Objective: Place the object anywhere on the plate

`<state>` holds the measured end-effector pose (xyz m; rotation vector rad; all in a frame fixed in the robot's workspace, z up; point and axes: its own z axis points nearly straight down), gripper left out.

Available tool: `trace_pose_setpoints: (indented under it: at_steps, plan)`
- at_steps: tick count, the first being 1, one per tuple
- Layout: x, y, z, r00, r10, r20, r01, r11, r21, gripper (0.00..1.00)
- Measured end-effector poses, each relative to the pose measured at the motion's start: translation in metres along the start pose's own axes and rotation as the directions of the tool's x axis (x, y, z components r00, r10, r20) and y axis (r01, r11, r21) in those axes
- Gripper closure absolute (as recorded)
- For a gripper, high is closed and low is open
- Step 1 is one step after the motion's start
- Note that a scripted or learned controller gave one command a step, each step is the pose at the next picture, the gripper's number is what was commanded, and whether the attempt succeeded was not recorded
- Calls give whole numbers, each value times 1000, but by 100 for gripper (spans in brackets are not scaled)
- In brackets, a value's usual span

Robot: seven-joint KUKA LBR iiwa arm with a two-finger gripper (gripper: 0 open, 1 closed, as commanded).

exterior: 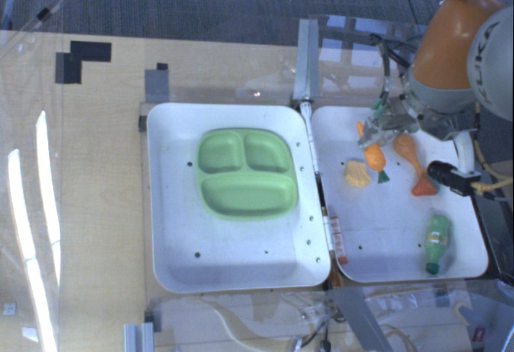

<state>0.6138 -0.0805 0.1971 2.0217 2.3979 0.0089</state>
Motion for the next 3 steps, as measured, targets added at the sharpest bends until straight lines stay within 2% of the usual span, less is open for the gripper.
trace_pose_setpoints:
  at_steps: [1, 2, 3]
  plan:
    - [77, 39, 12, 1000, 9, 0, -9, 1000, 2, 100]
    - [152, 30, 10, 997, 71, -1, -71, 997, 3, 100]
    - [152, 30, 10, 997, 71, -1, -71, 997, 3, 0]
